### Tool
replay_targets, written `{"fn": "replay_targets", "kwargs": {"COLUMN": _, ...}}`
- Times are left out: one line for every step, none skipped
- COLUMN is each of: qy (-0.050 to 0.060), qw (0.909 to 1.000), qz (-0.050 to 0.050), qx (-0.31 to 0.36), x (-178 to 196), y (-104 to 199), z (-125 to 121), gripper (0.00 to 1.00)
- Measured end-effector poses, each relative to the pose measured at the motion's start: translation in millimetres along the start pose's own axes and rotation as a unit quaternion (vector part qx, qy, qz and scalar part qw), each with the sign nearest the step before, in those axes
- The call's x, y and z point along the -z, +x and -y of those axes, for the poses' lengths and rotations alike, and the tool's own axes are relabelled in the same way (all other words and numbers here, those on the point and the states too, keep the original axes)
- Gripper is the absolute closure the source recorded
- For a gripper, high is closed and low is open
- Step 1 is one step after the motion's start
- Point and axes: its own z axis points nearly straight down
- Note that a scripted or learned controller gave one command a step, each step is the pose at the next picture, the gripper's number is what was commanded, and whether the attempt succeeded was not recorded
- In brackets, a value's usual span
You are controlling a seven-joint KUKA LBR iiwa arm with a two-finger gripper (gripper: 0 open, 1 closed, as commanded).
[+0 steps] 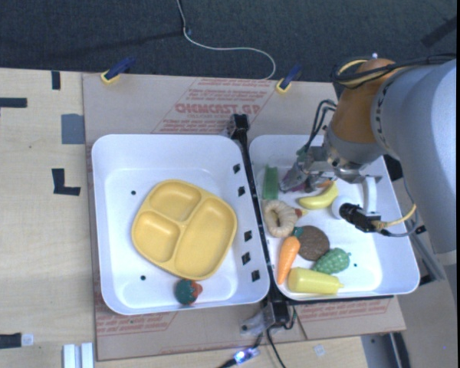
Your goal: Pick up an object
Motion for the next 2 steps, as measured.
{"fn": "replay_targets", "kwargs": {"qy": 0.000, "qw": 1.0000, "qz": 0.000, "qx": -0.001, "x": 58.6, "y": -7.7, "z": -2.8, "gripper": 1.00}}
{"fn": "replay_targets", "kwargs": {"qy": -0.001, "qw": 1.0000, "qz": -0.001, "qx": 0.000, "x": 114.7, "y": 3.1, "z": -4.5, "gripper": 1.00}}
